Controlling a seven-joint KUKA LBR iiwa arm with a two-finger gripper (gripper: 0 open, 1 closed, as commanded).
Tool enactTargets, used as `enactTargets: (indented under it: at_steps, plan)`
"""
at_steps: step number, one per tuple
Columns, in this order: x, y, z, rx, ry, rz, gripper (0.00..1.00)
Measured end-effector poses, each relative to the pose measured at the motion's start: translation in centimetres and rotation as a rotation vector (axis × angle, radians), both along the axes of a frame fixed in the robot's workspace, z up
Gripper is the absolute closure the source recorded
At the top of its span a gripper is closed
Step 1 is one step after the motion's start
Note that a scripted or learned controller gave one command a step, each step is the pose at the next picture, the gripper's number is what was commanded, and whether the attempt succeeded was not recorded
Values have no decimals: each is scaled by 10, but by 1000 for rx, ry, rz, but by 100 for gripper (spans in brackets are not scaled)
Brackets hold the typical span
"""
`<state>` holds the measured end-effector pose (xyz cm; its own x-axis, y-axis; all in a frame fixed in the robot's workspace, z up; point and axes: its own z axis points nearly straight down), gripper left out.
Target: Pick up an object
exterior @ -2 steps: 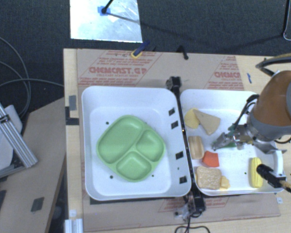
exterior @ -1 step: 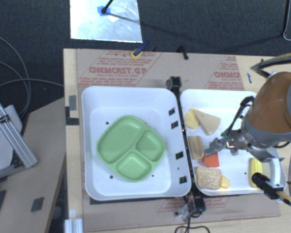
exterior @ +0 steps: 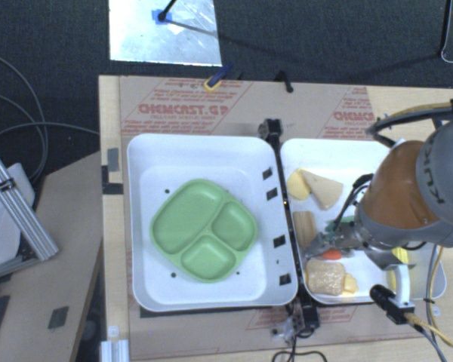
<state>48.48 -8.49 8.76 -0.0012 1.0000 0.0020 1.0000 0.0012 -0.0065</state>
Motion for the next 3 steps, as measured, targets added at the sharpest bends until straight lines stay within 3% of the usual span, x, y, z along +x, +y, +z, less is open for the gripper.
enactTargets:
  at_steps: [1,2,3]
  plan:
    - [3,-1,15,-3,-12,0,100]
    - [43,59,101,1,-18,9,100]
    - [0,34,100,-2,-5,-2,100]
